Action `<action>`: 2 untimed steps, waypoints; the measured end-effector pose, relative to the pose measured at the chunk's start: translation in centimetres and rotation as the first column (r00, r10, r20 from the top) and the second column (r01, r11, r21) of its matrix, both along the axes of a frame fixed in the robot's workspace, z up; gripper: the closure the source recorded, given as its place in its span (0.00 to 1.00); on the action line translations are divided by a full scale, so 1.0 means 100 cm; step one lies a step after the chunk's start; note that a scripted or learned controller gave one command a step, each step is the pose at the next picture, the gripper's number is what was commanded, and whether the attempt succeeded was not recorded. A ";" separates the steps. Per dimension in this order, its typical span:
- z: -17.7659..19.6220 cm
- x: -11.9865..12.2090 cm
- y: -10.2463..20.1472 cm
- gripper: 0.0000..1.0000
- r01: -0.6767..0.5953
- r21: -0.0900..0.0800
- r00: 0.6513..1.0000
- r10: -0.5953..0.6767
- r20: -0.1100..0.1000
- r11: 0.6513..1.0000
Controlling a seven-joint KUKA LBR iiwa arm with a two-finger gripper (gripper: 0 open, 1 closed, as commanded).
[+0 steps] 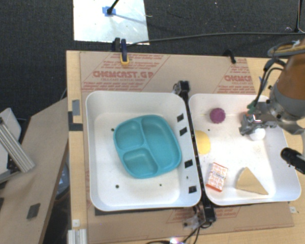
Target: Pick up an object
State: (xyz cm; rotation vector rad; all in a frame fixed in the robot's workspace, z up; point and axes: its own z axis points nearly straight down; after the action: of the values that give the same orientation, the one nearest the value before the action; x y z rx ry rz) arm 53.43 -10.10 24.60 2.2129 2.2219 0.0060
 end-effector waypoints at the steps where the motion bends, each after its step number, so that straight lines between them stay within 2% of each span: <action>1: -0.006 -0.006 0.063 1.00 -0.006 0.003 1.000 0.006 -0.005 1.000; 2: -0.019 -0.003 0.114 1.00 -0.005 0.004 1.000 0.005 -0.006 1.000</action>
State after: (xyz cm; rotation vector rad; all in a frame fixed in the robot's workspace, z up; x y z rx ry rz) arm 53.18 1.27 22.73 2.2120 2.2326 0.0030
